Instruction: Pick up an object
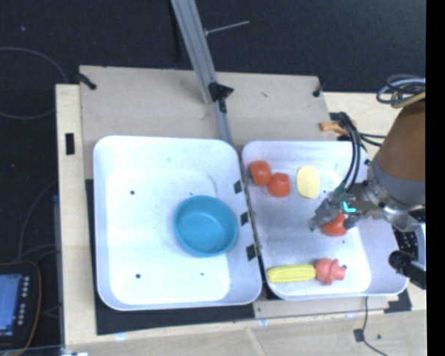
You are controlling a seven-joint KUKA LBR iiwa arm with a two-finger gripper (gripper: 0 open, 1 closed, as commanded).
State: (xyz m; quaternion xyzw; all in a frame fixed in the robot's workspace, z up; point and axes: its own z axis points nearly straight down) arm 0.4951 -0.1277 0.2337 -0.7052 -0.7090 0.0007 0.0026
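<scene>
My gripper [332, 217] hangs low over the right bin [282, 232], in its right half, reaching in from the right. A small red object [334, 227] lies right under it and is partly hidden by it; I cannot make out whether the gripper touches or holds it. Other pieces in this bin are two orange-red ones [260, 172] [279, 185] at the upper left, a pale yellow one [308, 182] beside them, a yellow corn cob [291, 274] along the front wall, and a pink-red piece [328, 271] to the cob's right.
The left bin [133, 176] holds a blue bowl [205, 225] near its right side. A grey metal post [196, 43] slants up from between the bins at the back. Cables [352, 150] trail from the wrist over the right bin's far corner.
</scene>
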